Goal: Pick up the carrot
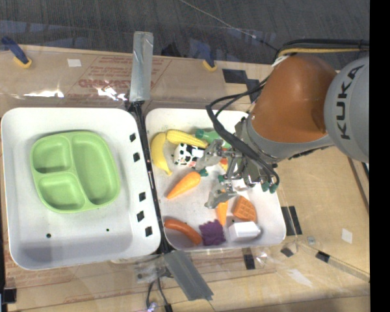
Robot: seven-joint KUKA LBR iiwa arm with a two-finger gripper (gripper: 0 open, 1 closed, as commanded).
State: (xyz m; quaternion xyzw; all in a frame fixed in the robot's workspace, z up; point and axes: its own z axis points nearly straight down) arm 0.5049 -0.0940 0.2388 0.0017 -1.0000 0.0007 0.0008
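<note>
The carrot (184,184) is orange and tapered. It lies slanted in the middle of the right bin (273,207), tip toward the lower left. My gripper (218,173) hangs just to the right of the carrot's thick end, low over the bin. Its metal fingers (214,153) stand open, one toward the back and one toward the front, and nothing is held between them. The carrot rests on the bin floor, apart from the fingers. The arm's orange band covers the bin's right back part.
Around the carrot lie a banana (158,153), a yellow piece (185,137), a black-and-white cow toy (184,155), a red sausage (182,230), purple grapes (212,233), a white block (244,230) and an orange waffle (244,208). A green divided plate (75,171) sits in the left bin (19,239).
</note>
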